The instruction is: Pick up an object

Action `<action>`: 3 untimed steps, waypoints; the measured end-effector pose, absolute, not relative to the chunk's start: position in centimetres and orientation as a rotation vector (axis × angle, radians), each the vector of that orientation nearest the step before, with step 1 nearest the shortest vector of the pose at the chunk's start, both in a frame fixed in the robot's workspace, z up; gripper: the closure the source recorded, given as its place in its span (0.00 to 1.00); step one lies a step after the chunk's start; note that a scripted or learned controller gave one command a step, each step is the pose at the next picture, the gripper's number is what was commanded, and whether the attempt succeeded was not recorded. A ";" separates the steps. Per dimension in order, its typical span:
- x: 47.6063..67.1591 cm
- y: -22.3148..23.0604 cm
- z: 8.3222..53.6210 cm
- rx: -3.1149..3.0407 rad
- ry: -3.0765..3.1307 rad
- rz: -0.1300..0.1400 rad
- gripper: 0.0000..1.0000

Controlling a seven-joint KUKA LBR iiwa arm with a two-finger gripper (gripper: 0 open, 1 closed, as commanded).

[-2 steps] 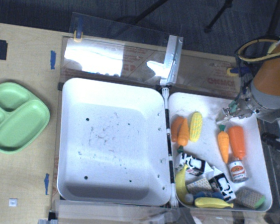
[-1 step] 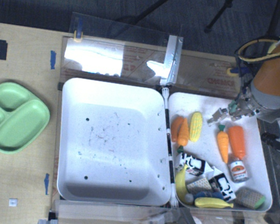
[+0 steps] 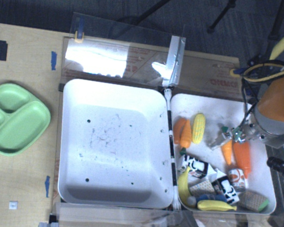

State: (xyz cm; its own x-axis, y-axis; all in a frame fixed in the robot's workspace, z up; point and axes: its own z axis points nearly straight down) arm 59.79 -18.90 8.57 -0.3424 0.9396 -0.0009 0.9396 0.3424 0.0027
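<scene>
White left bin (image 3: 82, 98) lies bare; pincer (image 3: 227, 138) mid right bin (image 3: 220, 107).

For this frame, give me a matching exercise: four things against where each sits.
Things:
1. green plastic divided plate
2. yellow toy corn cob
3. yellow toy banana
4. two-finger gripper

Places:
A. right bin, near its front edge
B. bench, left of both bins
C. above the right bin, beside an orange toy carrot
D. right bin, towards its back left

Pairs: 1-B, 2-D, 3-A, 4-C
</scene>
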 end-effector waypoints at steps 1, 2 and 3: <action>59.9 -19.0 9.8 1.801 2.564 0.008 1.00; 64.2 -15.7 8.6 1.701 2.637 0.002 1.00; 65.5 -14.2 18.9 1.927 2.477 0.002 1.00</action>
